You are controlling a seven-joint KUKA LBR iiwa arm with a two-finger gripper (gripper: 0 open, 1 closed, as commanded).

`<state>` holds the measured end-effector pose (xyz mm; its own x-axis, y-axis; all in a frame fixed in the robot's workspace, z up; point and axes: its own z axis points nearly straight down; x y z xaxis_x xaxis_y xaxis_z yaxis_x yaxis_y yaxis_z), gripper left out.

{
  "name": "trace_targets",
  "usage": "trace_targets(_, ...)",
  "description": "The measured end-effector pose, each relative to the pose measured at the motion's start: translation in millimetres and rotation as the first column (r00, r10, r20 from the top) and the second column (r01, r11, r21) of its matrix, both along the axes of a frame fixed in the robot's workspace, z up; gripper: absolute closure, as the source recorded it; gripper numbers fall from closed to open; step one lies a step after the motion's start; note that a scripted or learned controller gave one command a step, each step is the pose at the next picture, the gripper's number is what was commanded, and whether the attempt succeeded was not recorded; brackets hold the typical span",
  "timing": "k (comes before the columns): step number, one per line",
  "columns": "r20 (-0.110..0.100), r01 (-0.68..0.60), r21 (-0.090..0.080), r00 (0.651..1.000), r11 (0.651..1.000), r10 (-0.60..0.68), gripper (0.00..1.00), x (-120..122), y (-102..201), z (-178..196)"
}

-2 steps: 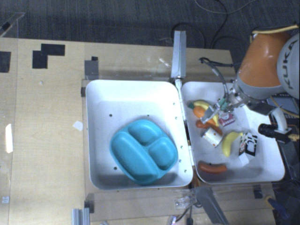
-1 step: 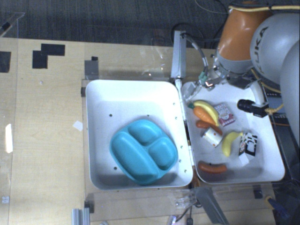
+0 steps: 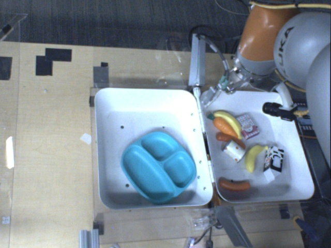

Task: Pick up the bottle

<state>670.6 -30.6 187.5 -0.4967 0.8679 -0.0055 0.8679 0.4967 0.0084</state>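
The right bin [image 3: 305,182] holds several small things. A small white bottle-like item [image 3: 234,151] lies on its side near the bin's middle, just below a brown sausage [image 3: 226,137]. I cannot tell for sure that it is the bottle. My gripper [image 3: 223,84] hangs over the bin's far left corner, under the arm's orange band [image 3: 264,30]. It is well above and behind the white item, apart from it. Something pale and glassy shows at the gripper's tip, too blurred to name.
An orange carrot [image 3: 226,125], two yellow bananas [image 3: 231,119] [image 3: 253,157], a small pink-and-white packet [image 3: 249,126], a black-and-white carton [image 3: 274,159] and a red sausage [image 3: 234,185] also lie in the right bin. The left bin [image 3: 111,107] holds a blue divided plate [image 3: 158,166].
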Motion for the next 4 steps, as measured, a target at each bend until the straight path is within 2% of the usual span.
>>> trace_targets(1, 0.01, -0.004, 0.0, 1.0, 1.0, 0.004, 1.0, 2.3, 1.5, 13.3)
trace_targets(2, 0.01, -0.004, 0.0, 1.0, 1.0, 0.004, 0.0, 2.2, 1.5, 13.2)
trace_targets(3, -0.004, -0.21, 0.0, 0.978, 0.978, 0.21, 0.0, -46.2, 31.1, -1.4)
trace_targets(4, 0.0, -0.318, -0.002, 0.948, 0.948, 0.318, 0.0, -6.4, 57.1, 5.0)
